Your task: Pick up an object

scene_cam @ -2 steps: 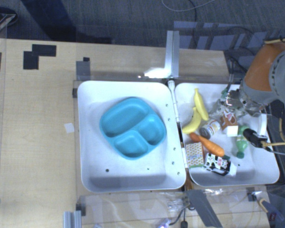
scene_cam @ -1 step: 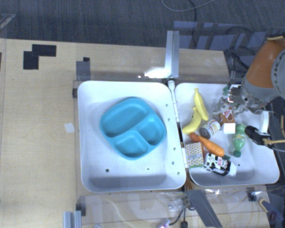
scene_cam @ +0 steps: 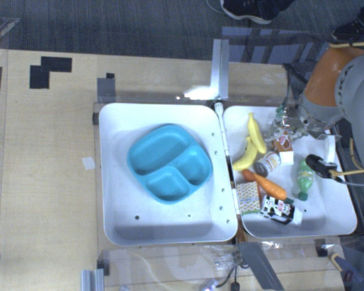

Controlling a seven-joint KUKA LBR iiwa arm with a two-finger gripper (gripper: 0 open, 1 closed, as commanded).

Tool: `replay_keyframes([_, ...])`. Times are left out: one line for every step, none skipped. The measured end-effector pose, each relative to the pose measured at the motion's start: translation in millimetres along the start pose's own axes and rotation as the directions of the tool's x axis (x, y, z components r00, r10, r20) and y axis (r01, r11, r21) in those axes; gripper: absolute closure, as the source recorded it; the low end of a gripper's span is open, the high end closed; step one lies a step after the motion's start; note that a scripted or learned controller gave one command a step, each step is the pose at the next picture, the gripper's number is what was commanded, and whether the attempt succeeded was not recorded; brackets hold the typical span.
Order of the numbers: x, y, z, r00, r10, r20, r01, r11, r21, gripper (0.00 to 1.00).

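My gripper (scene_cam: pixel 284 128) is low over the back of the right bin (scene_cam: pixel 346 214), reaching in from the right. Right under it lies a small brown-red object (scene_cam: pixel 282 142); I cannot see whether the gripper touches it. To its left lie two yellow bananas (scene_cam: pixel 253 143). In front of the bananas are a small jar with a white label (scene_cam: pixel 268 163) and an orange carrot (scene_cam: pixel 266 184). A green bottle (scene_cam: pixel 304 179) lies to the right of the carrot.
A checkered packet (scene_cam: pixel 249 196) and a black-and-white carton (scene_cam: pixel 278 209) lie at the right bin's front. The left bin (scene_cam: pixel 118 217) holds a blue divided plate (scene_cam: pixel 169 162). A metal divider (scene_cam: pixel 225 156) separates the bins. A person's shoes (scene_cam: pixel 249 6) are beyond the bench.
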State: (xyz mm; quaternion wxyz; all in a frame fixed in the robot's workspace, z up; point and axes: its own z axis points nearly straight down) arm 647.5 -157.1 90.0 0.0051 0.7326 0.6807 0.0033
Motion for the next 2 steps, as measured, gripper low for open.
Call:
replay_keyframes([31.4, 19.0, -75.5, 0.999, -0.045, -0.002, 0.045, 0.999, 0.005, 1.0])
replay_keyframes([32.7, 20.6, -86.8, 0.999, -0.052, 0.0, 0.052, 0.999, 0.0, 1.0])
